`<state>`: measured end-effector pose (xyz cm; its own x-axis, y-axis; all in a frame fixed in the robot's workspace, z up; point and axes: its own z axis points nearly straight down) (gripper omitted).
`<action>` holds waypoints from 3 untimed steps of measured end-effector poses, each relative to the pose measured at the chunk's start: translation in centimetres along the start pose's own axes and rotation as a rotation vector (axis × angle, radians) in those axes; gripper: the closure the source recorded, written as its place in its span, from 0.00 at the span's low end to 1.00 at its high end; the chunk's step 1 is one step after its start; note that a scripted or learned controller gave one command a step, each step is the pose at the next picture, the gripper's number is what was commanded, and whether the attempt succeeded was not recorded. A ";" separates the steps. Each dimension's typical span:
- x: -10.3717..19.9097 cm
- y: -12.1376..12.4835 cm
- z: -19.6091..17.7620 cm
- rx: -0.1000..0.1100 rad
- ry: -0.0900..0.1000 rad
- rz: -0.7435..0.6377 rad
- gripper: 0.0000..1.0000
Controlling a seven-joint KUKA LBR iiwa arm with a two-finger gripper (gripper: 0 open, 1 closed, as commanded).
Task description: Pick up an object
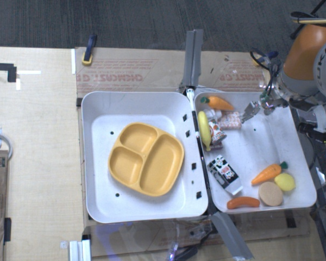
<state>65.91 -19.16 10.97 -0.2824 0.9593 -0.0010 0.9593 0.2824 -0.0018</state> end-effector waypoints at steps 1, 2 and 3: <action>5.9 2.0 1.4 -0.007 -0.006 -0.180 0.00; 5.7 2.1 0.6 -0.009 -0.005 -0.178 1.00; 5.8 2.1 0.7 -0.007 -0.004 -0.178 0.00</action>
<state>66.27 -13.02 10.25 -0.4474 0.8943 -0.0053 0.8943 0.4474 0.0044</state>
